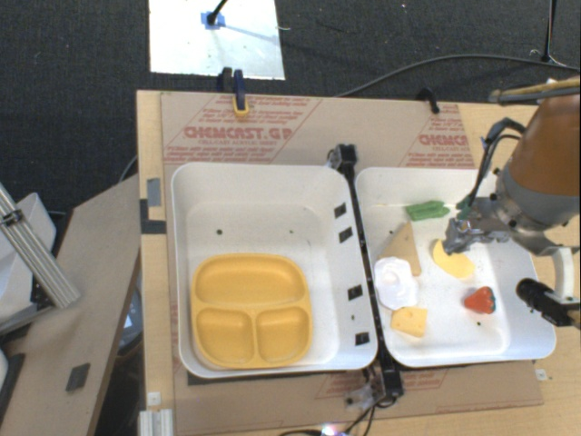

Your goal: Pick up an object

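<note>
Nearest the camera in the right bin [526, 343] lies one yellow cheese wedge [410, 321], its long axis running left to right across the view. Just behind it sits one white cup-like piece [395, 282], and off to the right one red strawberry-shaped piece [480, 300], well apart from both. Farther back, one tan triangular wedge [404, 247] touches the white piece and points its narrow tip away from the camera, long axis near to far. To its right lies one pale yellow flat piece [454, 262], rounded with no clear heading, directly under the gripper [454, 234]; whether the gripper is spread or closed, or gripping anything, cannot be told here. Farthest back rests one green bar [427, 211], lying left to right. The left bin [263, 189] holds one yellow divided tray [252, 311] with three compartments.
</note>
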Motion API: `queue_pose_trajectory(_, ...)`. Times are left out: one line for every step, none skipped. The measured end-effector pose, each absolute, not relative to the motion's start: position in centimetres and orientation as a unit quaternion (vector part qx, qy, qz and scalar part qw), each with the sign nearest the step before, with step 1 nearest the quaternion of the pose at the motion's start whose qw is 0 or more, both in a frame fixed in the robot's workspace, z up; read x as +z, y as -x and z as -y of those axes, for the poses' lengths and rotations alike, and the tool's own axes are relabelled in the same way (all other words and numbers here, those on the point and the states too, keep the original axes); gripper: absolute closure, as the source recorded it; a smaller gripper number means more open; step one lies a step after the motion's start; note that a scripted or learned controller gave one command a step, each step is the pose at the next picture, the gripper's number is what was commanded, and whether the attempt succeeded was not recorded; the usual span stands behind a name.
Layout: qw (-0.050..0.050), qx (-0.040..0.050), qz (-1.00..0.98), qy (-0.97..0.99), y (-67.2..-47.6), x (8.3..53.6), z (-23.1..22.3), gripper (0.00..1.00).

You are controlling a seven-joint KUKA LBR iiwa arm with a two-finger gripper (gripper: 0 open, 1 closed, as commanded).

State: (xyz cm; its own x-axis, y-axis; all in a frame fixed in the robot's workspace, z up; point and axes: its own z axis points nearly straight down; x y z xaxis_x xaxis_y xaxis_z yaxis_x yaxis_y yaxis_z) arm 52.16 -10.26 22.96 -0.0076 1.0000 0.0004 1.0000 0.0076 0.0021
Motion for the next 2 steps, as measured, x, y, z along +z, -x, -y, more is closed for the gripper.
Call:
queue_pose_trajectory(0.0, 0.0011, -0.71, -0.704, -53.4, 22.4, 5.7, 1.0)
queue_pose_trajectory(0.0, 0.001, -0.711, -0.704, -53.5, 22.7, 1.2, 1.0)
